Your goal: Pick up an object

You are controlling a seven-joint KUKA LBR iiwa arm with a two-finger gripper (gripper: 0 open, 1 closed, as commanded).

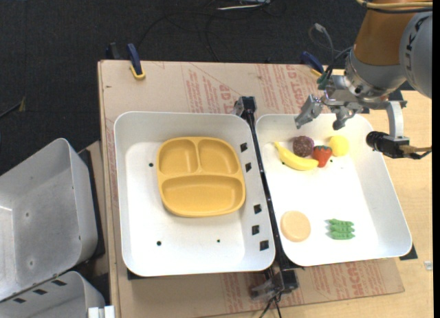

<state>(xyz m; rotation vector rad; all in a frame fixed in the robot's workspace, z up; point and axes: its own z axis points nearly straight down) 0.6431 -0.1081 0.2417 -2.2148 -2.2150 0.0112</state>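
Note:
My gripper [323, 115] hangs open over the far end of the right bin [375, 241], with nothing between its fingers. Just below it lies a cluster of toy food: a yellow banana [295, 159], a dark maroon ball-shaped fruit [302, 145], a red strawberry [322, 155] and a yellow lemon [338, 145]. Nearer the front of the same bin lie a tan round cookie [295, 226] and a green pea pod [339, 229]. The left fingertip is above and slightly right of the maroon fruit.
The left bin [137, 241] holds a yellow divided plate [201, 176]. A black clip rail [258, 172] runs between the bins. A grey tub [41, 220] stands off the bench at the left. Cables lie on the dark floor behind.

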